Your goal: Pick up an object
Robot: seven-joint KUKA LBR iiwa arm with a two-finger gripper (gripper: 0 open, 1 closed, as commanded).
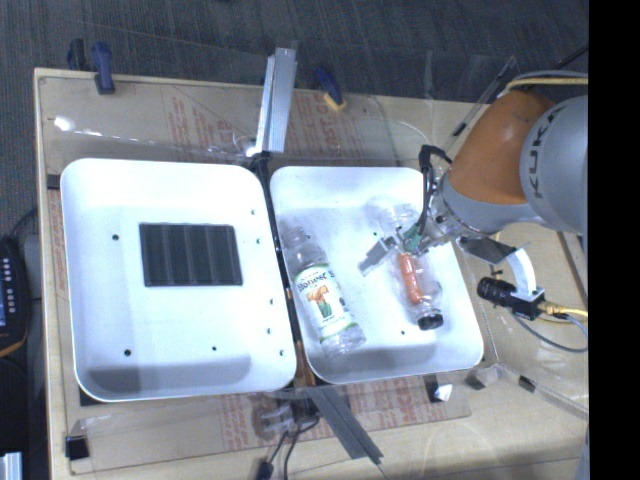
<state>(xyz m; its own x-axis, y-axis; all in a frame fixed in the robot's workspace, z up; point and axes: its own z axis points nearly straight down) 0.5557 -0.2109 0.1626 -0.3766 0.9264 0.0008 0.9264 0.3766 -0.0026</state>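
The gripper (400,243) is reaching into the right bin (340,368), sitting just above an orange-filled bottle (418,286) with a black cap; its state cannot be told. A clear bottle (322,298) is lying near the bin's left wall, its white label showing an orange picture and green print too small to read. The left bin (100,358) is carrying a dark ribbed panel (190,254)

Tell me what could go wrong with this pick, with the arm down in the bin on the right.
1. The bottle with orange contents is clear, round and lying flat, so it may roll or slip away from the gripper.
2. It lies near the right bin's wall, so the gripper could bump the rim.
3. The larger labelled bottle lies close by and could get nudged.
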